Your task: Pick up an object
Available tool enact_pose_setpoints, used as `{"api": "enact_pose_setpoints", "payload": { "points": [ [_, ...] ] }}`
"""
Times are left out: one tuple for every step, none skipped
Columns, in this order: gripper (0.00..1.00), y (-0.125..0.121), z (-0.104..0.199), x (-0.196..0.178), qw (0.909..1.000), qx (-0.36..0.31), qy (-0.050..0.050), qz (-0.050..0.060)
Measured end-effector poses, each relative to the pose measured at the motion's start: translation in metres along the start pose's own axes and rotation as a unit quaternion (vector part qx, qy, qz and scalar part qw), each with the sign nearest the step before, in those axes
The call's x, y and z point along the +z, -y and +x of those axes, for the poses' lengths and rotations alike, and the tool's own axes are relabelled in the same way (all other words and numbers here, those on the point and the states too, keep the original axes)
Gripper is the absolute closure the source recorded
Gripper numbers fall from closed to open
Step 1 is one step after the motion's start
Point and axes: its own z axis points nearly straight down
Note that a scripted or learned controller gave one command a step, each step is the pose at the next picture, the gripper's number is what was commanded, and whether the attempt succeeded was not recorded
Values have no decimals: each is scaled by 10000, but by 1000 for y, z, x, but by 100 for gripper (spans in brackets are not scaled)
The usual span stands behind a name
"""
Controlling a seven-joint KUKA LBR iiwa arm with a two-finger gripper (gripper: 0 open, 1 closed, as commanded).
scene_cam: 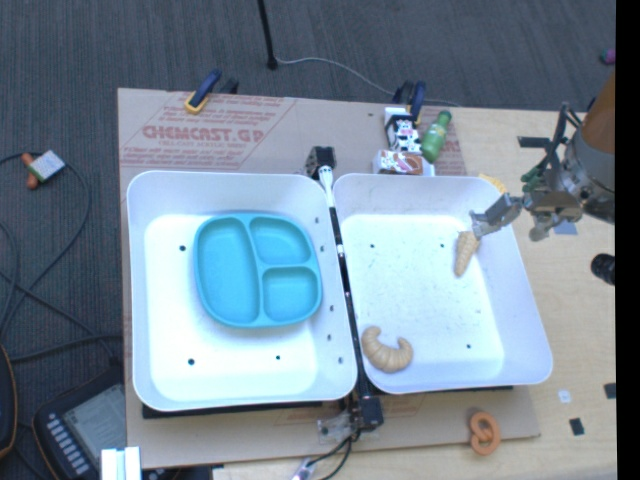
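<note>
Gripper (520, 220) open over right bin (520, 298) far rim, w/ nothing between fingers.

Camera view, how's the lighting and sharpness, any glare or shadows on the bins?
Camera view: light is even and soft; the right bin and the left bin look bright white without harsh glare. The blue plate casts only a faint shadow. Focus is slightly soft overall, and the gripper near the right edge looks blurry.
</note>
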Motion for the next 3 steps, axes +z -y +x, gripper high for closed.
{"api": "enact_pose_setpoints", "payload": {
  "points": [
    [0,4,-26,151,10000,-15,-50,32],
    [0,-118,28,182,10000,-14,5,-46],
    [100,-118,26,170,10000,-17,33,-48]
  ]
}}
